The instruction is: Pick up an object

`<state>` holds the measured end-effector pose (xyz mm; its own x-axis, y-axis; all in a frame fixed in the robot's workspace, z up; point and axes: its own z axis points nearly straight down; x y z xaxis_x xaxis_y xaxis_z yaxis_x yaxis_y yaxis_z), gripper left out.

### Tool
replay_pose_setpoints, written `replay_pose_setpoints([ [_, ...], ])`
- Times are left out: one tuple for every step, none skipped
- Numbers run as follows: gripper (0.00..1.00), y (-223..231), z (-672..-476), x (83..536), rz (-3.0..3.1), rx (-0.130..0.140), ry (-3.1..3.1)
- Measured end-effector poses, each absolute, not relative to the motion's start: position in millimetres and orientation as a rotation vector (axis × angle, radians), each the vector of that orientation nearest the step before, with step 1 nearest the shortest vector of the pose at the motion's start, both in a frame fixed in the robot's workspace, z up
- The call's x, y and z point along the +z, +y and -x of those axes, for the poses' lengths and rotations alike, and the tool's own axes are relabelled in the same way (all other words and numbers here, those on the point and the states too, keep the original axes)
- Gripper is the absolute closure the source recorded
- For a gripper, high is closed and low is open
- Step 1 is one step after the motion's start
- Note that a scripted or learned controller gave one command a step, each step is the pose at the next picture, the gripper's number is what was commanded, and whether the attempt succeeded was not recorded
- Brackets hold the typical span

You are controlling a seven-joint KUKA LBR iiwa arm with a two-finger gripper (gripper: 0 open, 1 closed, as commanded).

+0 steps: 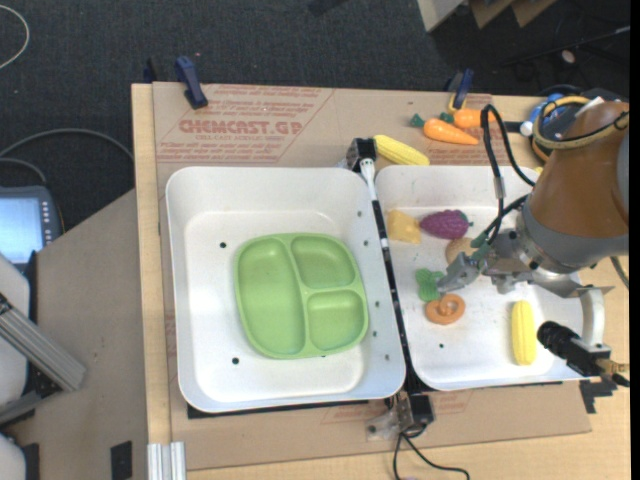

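Approach step imo: jaws hover right over the small orange plastic ring (445, 310), green toy piece (429, 284) just left. Can't tell if they're spread or pinched. Next: drop straight down, then squeeze.

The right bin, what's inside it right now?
The right bin holds a purple toy, a pale yellow piece, a green piece, an orange ring and a yellow corn. The arm covers its right side.
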<state>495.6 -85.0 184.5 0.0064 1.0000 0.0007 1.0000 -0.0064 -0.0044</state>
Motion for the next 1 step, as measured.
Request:
replay_pose_setpoints([
  [0.0,-60.9,-508.6,545.1,2.231,-0.023,-2.236],
])
